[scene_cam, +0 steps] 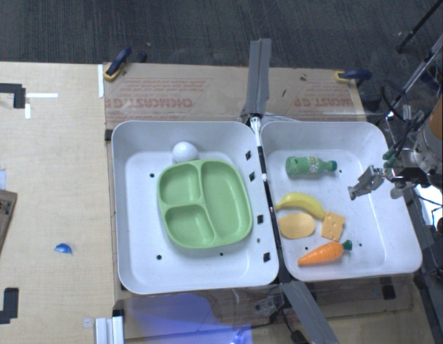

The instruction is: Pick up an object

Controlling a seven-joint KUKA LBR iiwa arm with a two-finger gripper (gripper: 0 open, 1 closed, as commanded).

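- Spanning the whole view, the wooden bench carries two shallow white bins side by side, with a sheet of printed cardboard lying behind them
- The left bin holds a green divided plate with three compartments, lying flat near its middle
- The right bin holds a cluster of toy foods in its left half
- The pincer sits over the right side of the right bin, reaching in from the right edge; its grey fingers are spread apart with nothing between them, and it is well apart from the foods
- A green bottle lies on its side near the back of the right bin
- A yellow banana lies below the bottle, close to the divider between the bins
- A tan, rounded flat piece lies touching the banana's lower side
- An orange carrot with a green tip lies towards the front of the right bin
- A wedge of yellow cheese lies just beside the tan piece and above the carrot
- A white ball rests at the back edge of the green plate in the left bin
- A small blue object lies on the bench, left of the bins
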